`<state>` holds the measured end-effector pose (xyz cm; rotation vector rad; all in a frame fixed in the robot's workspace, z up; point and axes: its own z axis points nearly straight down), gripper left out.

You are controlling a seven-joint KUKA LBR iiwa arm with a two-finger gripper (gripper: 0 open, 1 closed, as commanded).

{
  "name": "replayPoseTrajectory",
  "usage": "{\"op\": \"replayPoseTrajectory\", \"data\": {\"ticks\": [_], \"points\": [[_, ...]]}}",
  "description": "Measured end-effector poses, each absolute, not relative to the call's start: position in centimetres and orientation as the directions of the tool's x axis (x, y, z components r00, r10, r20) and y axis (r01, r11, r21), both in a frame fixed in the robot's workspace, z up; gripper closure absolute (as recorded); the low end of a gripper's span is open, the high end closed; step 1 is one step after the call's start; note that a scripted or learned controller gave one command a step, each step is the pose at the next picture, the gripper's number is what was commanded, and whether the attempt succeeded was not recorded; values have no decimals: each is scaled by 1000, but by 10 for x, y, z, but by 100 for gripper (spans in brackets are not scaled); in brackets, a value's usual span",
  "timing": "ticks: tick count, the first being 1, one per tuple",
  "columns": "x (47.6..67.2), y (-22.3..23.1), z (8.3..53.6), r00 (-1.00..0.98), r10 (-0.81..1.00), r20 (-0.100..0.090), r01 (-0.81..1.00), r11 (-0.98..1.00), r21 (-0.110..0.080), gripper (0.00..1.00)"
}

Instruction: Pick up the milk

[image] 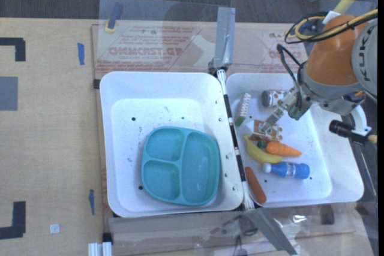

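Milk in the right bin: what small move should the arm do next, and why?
Probably shift the gripper toward the near side of the right bin, above the blue and white bottle, which I take for the milk. The gripper hangs farther back, and the carrot and banana lie between them.

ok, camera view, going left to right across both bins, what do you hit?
teal divided plate in the left bin → hot dog → banana → blue bottle → gripper → arm's orange band
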<state>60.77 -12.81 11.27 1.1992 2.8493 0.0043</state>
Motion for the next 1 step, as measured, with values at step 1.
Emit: {"op": "replayPoseTrajectory", "data": {"ticks": [1], "points": [[597,-109,114,-782,621,-61,620,784,25,0]]}}
